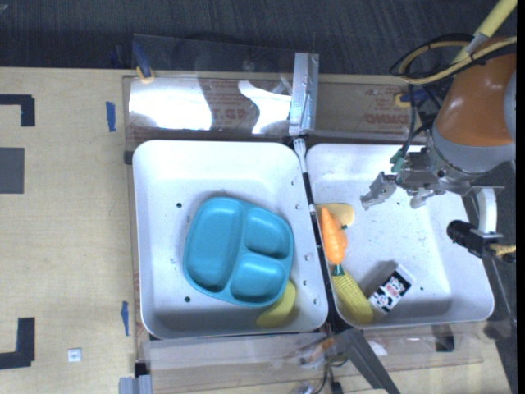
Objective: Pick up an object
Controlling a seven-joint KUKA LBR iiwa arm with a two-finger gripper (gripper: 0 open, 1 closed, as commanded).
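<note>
My gripper hangs over the upper middle of the right bin, its two fingers spread apart and open with nothing between them. Below and to its left, an orange carrot lies along the bin's left wall. A pale yellow piece rests by the carrot's top end. A yellow corn cob lies below the carrot, and a small black and white box sits beside the cob. The gripper touches none of them.
The left bin holds a blue divided plate with a yellow object tucked at its lower right corner. A clear plastic sheet and a metal bracket stand behind the bins. Cables run at the upper right.
</note>
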